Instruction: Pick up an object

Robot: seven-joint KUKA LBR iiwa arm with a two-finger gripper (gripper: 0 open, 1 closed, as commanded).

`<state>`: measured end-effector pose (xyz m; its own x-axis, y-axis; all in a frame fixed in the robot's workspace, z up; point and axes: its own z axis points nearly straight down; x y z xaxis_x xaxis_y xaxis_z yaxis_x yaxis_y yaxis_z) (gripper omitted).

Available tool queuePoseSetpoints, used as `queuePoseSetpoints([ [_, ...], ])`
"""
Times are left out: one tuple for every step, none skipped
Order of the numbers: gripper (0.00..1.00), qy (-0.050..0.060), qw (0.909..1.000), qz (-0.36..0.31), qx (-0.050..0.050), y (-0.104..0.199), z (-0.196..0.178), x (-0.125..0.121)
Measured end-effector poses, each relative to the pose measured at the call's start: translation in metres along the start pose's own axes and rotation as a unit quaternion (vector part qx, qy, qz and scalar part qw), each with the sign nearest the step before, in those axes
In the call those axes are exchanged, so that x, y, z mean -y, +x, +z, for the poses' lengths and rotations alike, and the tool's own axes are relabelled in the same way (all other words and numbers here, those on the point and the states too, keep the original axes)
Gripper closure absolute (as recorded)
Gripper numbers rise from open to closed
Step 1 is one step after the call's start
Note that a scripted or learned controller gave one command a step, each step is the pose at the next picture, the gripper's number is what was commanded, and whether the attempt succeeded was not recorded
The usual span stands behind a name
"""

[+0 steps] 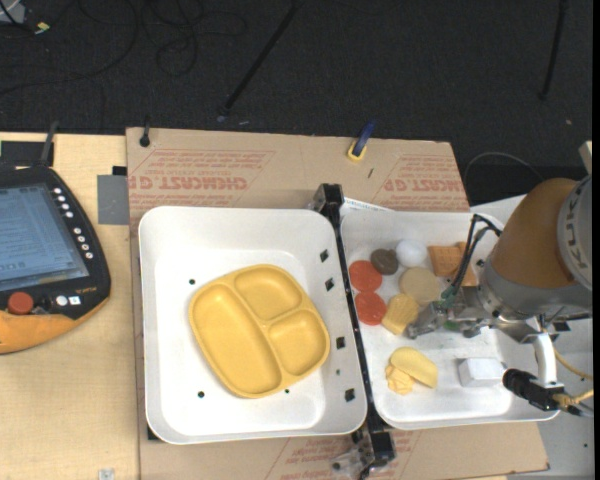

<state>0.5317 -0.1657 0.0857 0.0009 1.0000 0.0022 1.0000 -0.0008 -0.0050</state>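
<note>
Seemingly mid-descent, the grey KUKA arm (540, 248) with its orange band reaches in from the right over the right-hand bin (450, 413), its end effector (442, 316) low among a cluster of play-food pieces. Whether the end effector is wide or narrow cannot be told from this view; nothing can be seen held in it.

Nearest to it lies a yellow wedge (400, 314), just to its left, its long axis slanting from lower left to upper right. That piece looks the likeliest target, though this is a judgement only. Close around it sit two red discs (366, 276), a brown round piece (384, 261), a white ball (411, 253), a tan disc (417, 284) and an orange block (444, 259). Nearer the front rim lie a pale yellow lump (411, 370), its length running roughly left to right, and a white block (478, 371).

The step in hand appears to be the approach, with the grasp not yet made. The next move would call for settling on one piece, closing across its short side, and lifting clear without dragging its neighbours, which lie near enough to be nudged.

In the left-hand bin (170, 238) rests a yellow divided tray (257, 328), tilted diagonally. A teach pendant (35, 258) sits on the bench (70, 408) at far left.
</note>
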Motion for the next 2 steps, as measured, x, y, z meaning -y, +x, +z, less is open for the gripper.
queuePoseSetpoints([
  [1.0,-0.001,1.0,0.003,0.0,-0.002,-0.012,0.0],
  [1.0,-0.003,1.0,0.006,0.001,-0.014,-0.063,-0.003],
])
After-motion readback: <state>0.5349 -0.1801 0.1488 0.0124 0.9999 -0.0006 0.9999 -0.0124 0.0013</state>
